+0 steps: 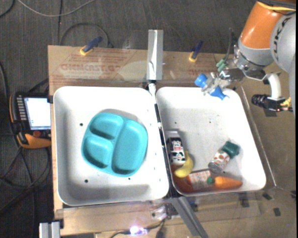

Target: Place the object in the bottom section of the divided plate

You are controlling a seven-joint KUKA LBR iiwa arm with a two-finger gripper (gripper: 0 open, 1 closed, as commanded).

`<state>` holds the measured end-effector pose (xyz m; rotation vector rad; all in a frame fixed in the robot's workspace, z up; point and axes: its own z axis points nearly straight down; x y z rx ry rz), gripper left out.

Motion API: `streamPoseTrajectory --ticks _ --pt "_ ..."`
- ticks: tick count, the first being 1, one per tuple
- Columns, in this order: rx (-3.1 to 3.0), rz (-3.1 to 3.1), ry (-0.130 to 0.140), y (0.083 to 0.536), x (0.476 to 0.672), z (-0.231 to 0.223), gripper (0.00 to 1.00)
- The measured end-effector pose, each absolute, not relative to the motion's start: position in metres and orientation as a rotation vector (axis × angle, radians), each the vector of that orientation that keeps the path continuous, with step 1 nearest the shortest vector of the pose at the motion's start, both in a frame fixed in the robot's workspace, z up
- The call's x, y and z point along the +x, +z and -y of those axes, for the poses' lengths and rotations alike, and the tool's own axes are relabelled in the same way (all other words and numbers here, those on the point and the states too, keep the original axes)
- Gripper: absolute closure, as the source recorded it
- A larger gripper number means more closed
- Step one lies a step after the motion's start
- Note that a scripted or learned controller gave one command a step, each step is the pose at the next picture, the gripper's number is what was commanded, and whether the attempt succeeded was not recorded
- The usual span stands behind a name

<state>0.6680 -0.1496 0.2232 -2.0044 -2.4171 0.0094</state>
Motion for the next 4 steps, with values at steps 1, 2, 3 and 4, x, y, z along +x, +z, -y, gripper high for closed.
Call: streamPoseTrajectory --ticks 1,2,3,4 --pt "-1.943 2.461 0.007 0.181 0.636 0.083 1.0" --pt "-2.135 2.295 0.007 0.181 0.577 0.026 1.0" --pt "-2.254 2.18 0.011 0.199 0.523 -0.067 1.0" --pt "-2.255 2.179 0.01 0.199 0.523 -0.067 0.0"
